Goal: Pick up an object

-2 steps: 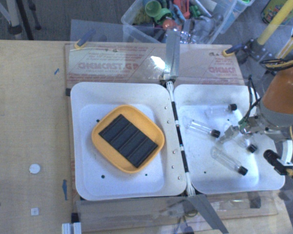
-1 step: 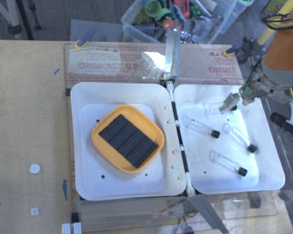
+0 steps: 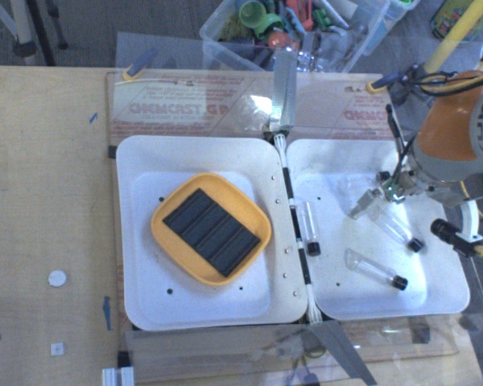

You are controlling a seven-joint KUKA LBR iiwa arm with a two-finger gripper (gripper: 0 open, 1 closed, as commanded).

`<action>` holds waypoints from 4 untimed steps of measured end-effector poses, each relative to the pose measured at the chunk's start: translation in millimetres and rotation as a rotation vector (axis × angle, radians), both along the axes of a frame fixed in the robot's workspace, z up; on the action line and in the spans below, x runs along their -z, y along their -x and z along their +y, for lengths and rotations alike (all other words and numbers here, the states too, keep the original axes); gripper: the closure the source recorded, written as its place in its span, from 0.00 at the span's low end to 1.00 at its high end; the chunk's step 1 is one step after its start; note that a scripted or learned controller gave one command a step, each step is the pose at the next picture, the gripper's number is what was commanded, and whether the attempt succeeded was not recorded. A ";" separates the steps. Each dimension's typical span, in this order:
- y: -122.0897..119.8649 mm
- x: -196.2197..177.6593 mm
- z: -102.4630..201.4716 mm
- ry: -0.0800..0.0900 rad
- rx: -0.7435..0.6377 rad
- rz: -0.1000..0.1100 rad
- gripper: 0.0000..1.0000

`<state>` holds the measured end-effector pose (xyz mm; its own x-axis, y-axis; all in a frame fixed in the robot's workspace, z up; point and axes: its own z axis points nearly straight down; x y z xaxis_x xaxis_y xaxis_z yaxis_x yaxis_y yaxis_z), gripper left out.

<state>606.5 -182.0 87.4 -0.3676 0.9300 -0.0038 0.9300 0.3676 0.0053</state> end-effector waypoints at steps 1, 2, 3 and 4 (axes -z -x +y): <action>78.0 -24.1 -40.3 -0.004 0.021 0.006 0.00; 73.7 -156.0 -42.1 0.001 -0.025 0.002 0.00; 103.2 -60.7 39.8 -0.002 -0.283 0.006 0.00; 68.5 -156.5 102.9 0.001 -0.407 0.002 0.00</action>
